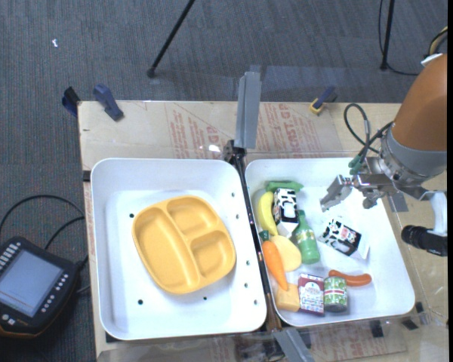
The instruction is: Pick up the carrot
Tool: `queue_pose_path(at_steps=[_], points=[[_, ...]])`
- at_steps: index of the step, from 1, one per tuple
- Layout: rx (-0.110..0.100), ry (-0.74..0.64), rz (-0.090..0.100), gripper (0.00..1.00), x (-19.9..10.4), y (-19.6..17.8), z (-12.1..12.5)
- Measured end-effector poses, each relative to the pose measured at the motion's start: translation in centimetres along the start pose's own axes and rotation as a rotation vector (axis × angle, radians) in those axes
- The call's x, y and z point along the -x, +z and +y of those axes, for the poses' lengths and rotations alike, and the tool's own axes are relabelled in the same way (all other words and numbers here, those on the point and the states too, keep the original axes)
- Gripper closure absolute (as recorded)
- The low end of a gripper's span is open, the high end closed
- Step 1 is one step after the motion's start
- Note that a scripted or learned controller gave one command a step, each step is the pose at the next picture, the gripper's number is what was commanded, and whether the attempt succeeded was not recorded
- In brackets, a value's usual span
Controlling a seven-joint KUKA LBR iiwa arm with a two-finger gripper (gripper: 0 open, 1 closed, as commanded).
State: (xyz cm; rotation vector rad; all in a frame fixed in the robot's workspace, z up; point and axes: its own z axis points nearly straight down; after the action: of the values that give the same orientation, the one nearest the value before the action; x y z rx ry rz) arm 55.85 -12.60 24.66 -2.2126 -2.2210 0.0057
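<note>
Low in the frame, just right of the middle, you can see the small orange carrot (275, 263). It is long and pointed, fat at the top and thin at the bottom. It lies in the right white bin (396, 277), close to that bin's left wall, touching a pale yellow round toy (288, 253) on its right. A tan block (288, 300) sits just below its tip.

Near the bottom of that bin stand a small red box (311, 293) and a little green can (336, 293), side by side. Their labels are too small for you to read. An orange-red sausage shape (352, 279) lies just above the can.

Higher up are a green bottle (306, 240), a yellow banana (266, 212) and two black-and-white cow-print cartons (287, 204) (341, 237). You cannot read any words on them.

In the left white bin (109, 202) lies a yellow plastic plate with three sections (183, 243).

Toward the upper right, the grey gripper (334, 194) hangs over the right bin, well apart from the carrot. You cannot tell how wide it is.

The brown board (166, 130) farther back has red printed writing that you cannot make out.
</note>
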Motion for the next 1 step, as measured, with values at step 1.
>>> queue_pose_path(at_steps=[1], points=[[0.0,-0.38,-0.001,0.0,-9.98,6.18,-1.31]])
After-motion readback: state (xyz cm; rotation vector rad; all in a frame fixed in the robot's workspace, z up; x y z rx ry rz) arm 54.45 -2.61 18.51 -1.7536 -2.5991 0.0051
